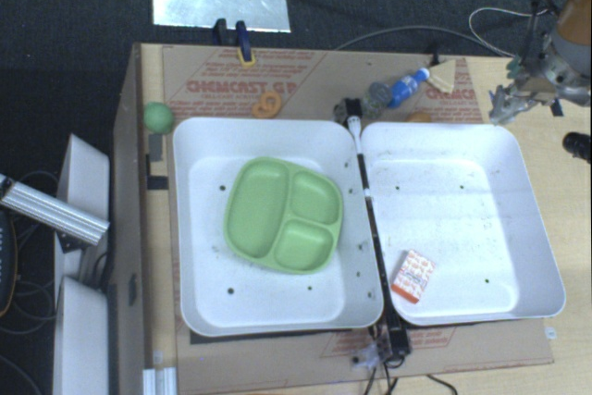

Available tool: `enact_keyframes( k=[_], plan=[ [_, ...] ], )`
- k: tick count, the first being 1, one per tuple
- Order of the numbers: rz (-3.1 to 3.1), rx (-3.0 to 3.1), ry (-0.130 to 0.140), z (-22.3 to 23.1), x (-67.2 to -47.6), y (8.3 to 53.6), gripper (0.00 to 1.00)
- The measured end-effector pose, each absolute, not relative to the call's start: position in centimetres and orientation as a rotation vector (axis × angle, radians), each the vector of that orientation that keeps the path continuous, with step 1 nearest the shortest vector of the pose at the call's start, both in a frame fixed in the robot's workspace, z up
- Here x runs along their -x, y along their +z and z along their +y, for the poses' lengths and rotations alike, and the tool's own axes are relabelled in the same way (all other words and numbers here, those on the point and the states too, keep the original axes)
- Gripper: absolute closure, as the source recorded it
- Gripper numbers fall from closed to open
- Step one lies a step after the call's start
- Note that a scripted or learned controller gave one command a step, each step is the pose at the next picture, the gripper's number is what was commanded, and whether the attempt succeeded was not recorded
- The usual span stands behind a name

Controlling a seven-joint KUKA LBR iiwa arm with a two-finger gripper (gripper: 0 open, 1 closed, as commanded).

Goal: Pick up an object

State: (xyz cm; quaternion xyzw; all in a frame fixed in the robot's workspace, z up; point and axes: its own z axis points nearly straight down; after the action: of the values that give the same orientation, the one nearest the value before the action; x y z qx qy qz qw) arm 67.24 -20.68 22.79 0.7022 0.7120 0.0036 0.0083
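A small orange and white packet (413,276) lies flat near the front left of the right bin (532,227). A green divided plate (283,215) rests in the middle of the left bin (199,199). My gripper (511,102) hangs at the far right, above the bench just beyond the right bin's back right corner, well away from the packet and the plate. Nothing shows between its fingers.
Behind the bins lie a blue and clear bottle (400,91), an orange ring (266,104) and a green ball (158,117) at the left bin's back left corner. A cable (407,32) loops across the back of the bench.
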Motion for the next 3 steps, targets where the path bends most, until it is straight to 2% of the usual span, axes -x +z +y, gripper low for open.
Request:
enact_keyframes(
  k=[2, 3],
  plan=[
    [2.225, -2.183, 0.016, -20.7, -67.4, 25.0, 1.0],
    [2.223, -2.214, 0.003, -20.7, -66.9, 26.6, 1.0]
  ],
)
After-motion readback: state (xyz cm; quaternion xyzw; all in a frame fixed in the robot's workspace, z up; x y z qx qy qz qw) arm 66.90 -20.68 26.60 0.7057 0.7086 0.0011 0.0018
